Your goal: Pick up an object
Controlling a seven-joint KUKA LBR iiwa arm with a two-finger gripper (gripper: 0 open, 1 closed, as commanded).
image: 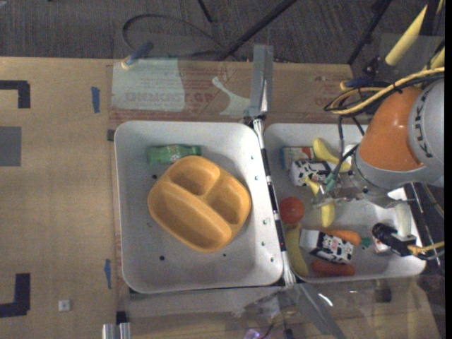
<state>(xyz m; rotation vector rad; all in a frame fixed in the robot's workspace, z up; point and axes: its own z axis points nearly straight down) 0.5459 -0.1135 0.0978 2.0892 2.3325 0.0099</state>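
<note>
Where toys crowd, hand low.

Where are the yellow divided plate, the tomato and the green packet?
yellow divided plate (199, 202), camera view, centre ridge between compartments
tomato (291, 209), camera view, middle of its red top
green packet (174, 152), camera view, middle of its face

Arm at frame right: grey rounded housing, broad orange band, dark lettering on the grey shell. Yellow and black cables loop over its top. Gripper is silvery metal with green accents.
</note>
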